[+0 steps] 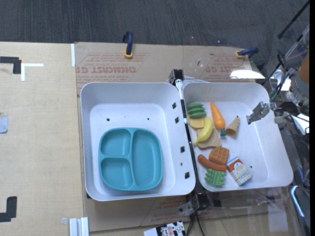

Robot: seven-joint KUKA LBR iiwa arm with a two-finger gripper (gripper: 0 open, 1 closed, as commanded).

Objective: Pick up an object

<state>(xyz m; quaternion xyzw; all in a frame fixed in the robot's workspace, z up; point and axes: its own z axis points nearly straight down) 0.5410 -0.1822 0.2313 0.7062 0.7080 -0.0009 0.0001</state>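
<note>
Arm at the right edge, gripper low

The gripper (258, 113) points left from the wrist, tilted slightly down; the orange band (306, 69) shows above it at the edge.

A robotics lab is suggested — cardboard sheeting (147, 63) is clamped (128, 45) along the bench's (39, 132) far edge, and cables (199, 220) are trailed off its near edge.

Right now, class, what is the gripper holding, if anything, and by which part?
Nothing is held. The gripper is over the right bin's far right side, apart from the toy food, with nothing between its fingers.
</note>
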